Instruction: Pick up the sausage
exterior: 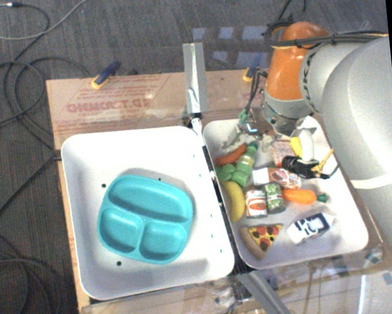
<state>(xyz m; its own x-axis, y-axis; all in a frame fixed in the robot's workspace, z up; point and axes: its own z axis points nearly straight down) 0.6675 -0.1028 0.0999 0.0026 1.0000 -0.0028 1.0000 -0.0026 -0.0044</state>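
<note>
Reaching down over the sausage [231, 156], the tool [250, 127] is hovering just beside it; its opening I cannot tell. Next it is needing to descend and close.

Grey arm [359, 121] cut off by right edge. Back right corner of right white bin [344, 242] hidden beneath it. Gripper [252, 127] state obscured by clutter.
</note>
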